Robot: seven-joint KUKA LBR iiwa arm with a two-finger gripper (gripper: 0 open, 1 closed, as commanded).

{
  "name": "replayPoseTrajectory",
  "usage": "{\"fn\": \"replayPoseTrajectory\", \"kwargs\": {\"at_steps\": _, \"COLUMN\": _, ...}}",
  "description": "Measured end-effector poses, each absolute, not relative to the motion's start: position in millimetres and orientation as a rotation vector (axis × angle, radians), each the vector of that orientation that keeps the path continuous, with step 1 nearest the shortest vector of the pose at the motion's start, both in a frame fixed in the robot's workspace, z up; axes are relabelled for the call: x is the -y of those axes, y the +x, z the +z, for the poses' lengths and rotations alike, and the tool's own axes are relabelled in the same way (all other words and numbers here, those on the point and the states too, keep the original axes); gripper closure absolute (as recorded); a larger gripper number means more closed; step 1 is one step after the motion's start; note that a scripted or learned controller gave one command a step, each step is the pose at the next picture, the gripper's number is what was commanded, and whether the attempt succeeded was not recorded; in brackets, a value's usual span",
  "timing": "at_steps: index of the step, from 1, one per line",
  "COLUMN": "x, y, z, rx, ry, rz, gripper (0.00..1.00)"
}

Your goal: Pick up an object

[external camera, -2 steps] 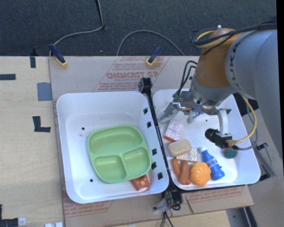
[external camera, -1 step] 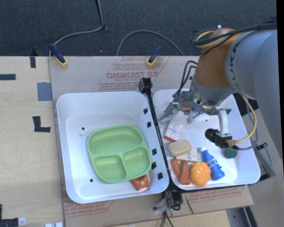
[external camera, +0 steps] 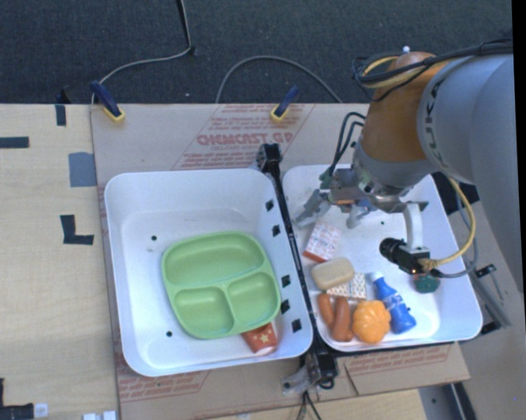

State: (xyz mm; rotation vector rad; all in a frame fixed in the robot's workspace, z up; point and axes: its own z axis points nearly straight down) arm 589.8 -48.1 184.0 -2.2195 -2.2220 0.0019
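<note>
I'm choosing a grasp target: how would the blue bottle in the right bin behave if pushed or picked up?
The blue bottle lies on its side, so it may roll. It looks like light, smooth plastic, perhaps slippery. Pressed against the orange fruit, it could shift that too.

Grey arm [external camera: 467, 109] bent low, pincer [external camera: 337, 208] spread

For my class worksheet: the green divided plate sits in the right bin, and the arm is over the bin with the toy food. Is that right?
Not quite. The camera view shows the green divided plate in the left bin, not the right. The arm is indeed over the right bin with the toy food.
</note>
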Motion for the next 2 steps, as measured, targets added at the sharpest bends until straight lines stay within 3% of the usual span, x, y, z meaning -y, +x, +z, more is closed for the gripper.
{"fn": "replayPoseTrajectory", "kwargs": {"at_steps": 1, "x": 48, "y": 589.8, "z": 184, "rx": 2.222, "ry": -2.220, "rz": 0.002, "gripper": 0.00}}
{"fn": "replayPoseTrajectory", "kwargs": {"at_steps": 2, "x": 101, "y": 617.3, "z": 87, "rx": 2.225, "ry": -2.223, "rz": -0.002, "gripper": 0.00}}
